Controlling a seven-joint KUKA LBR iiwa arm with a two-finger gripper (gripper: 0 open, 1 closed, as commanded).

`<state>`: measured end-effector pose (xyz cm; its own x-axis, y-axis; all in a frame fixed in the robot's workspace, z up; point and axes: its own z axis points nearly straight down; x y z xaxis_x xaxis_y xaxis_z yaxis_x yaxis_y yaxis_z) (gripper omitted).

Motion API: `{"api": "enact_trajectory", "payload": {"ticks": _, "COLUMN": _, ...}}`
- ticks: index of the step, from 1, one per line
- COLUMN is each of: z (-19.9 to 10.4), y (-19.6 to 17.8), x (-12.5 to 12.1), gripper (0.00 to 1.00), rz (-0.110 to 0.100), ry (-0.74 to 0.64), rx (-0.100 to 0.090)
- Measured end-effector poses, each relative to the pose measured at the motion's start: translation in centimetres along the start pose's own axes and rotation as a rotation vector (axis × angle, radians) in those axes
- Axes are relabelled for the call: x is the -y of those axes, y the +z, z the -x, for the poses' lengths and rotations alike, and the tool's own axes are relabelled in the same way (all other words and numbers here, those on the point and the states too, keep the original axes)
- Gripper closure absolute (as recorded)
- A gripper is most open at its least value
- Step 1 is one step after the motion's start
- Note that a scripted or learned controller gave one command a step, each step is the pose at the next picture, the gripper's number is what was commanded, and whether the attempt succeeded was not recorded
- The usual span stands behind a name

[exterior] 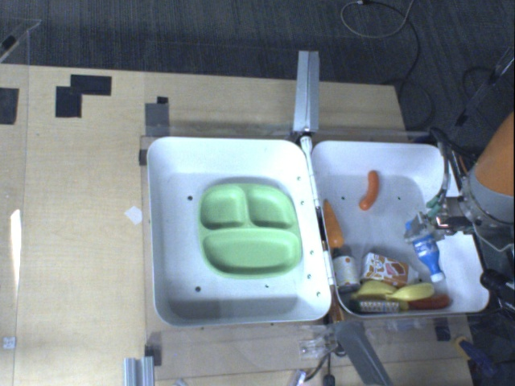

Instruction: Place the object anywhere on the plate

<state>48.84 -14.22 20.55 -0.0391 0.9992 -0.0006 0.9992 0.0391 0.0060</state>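
You see a smooth green sectioned plate (pixel 249 227) in the left white bin (pixel 165 240), the pincer (pixel 430 225) low in the right bin (pixel 402 163), a blue-white bottle (pixel 427 256) just under it, grip hard to make out, an orange sausage (pixel 368 190) apart, clutter along the near wall.

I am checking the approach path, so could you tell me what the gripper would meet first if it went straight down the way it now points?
Most likely the blue bottle, which lies right under the gripper in the right bin. Depth is unclear from this slanted view, so it could instead land on the bin floor beside the bottle.
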Motion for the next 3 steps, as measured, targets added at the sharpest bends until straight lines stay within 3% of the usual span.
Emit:
{"api": "enact_trajectory", "payload": {"ticks": 1, "z": -5.9, "y": 0.4, "x": -6.3, "gripper": 1.00, "rz": -0.002, "ry": -0.101, "rx": 0.000}}
{"api": "enact_trajectory", "payload": {"ticks": 2, "z": -14.5, "y": -1.1, "x": -8.8, "gripper": 1.00, "rz": -0.002, "ry": -0.140, "rx": -0.001}}
{"api": "enact_trajectory", "payload": {"ticks": 3, "z": -21.4, "y": -0.2, "x": -10.9, "gripper": 1.00, "rz": 0.000, "ry": -0.299, "rx": -0.001}}
